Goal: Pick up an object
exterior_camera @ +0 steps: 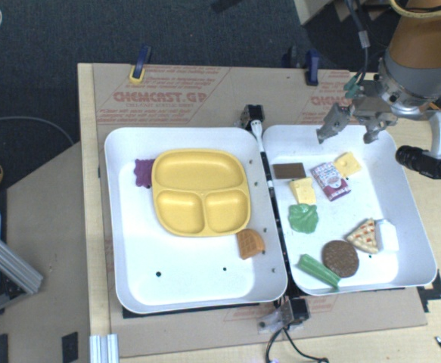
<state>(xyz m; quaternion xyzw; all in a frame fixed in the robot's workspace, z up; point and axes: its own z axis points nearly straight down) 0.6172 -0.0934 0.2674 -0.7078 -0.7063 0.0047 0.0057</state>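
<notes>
My gripper (350,131) hangs open over the far edge of the right bin (413,225), its two grey fingers spread apart with nothing between them. Below it in that bin lie a pink-and-white packet (330,180), a yellow cheese slice (348,163), a brown chocolate bar (288,171), a pale yellow block (304,191), a green leafy piece (303,218), a pizza slice (364,235), a brown round cookie (340,257) and a green pod (317,271).
The left bin (129,263) holds a yellow divided plate (201,190), a purple piece (143,172) at the plate's left and a brown bread piece (250,243) by its lower right corner. Clamps sit on the board's far edge.
</notes>
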